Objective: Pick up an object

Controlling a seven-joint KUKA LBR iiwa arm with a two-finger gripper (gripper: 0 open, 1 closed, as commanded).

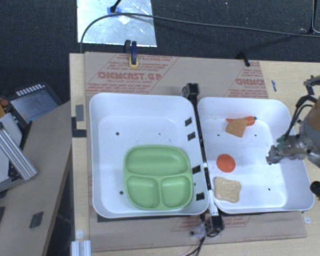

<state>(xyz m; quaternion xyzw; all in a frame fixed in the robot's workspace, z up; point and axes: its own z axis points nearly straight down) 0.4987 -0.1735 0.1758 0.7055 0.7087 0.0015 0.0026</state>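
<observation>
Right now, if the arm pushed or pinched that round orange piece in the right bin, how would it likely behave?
The orange piece looks round and smooth, so a side push would probably roll it across the right bin. It sits apart from the pale slice, leaving room to wander. Its curved surface may slip out of a pinch. It seems small, likely light.

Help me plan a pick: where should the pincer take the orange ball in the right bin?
Grip the orange ball across its middle, coming straight down. It is round, so any axis works, and it sits apart from the cracker-like piece below, leaving room beside it.
</observation>
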